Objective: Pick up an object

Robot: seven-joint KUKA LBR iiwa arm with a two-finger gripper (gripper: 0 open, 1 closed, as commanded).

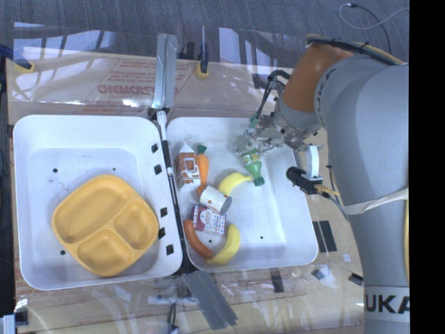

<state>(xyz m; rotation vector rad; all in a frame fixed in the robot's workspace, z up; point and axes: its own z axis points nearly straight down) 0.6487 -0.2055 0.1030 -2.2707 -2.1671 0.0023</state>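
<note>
Camera view: I see gripper (252, 145) low in right bin (295, 235), upper part, right at a green bottle (252, 165). Can't tell its state. Below-left: banana (233, 182), carrot (201, 167), small carton (187, 169), cup (215, 200). Yellow tray (104, 223) in left bin (42, 145).

My arm (361, 117): grey, orange band. Bins (42, 145): white. Divided plate (104, 225): yellow. Bananas (234, 182): yellow. Carrot (201, 165): orange, green top. Bottle (252, 165): green.
</note>
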